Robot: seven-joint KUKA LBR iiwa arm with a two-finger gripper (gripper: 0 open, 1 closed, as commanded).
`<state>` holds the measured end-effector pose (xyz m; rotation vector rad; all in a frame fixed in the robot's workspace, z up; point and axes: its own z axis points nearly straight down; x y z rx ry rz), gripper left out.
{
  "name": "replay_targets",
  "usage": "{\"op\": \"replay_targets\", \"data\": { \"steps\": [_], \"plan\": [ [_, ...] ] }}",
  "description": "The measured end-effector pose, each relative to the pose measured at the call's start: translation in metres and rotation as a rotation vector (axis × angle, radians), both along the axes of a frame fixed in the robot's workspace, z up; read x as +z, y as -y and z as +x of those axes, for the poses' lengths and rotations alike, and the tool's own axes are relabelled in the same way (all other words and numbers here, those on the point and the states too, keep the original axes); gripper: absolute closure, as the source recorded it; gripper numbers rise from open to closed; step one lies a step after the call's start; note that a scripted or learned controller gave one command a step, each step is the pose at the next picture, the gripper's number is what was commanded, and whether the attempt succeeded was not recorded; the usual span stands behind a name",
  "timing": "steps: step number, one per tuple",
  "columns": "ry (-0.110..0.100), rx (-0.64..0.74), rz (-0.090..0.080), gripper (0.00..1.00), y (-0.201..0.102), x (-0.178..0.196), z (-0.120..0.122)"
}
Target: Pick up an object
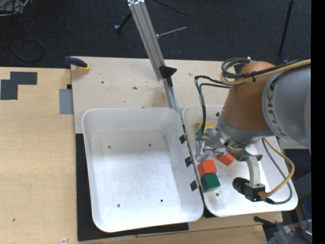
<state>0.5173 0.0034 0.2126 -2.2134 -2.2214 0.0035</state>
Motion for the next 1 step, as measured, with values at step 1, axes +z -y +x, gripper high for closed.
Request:
{"op": "replay_targets", "data": {
  "steps": [1],
  "plan": [
    [0.001, 0.000, -0.001, 1.00, -0.0469, -0.0047, 0.0013]
  ]
}}
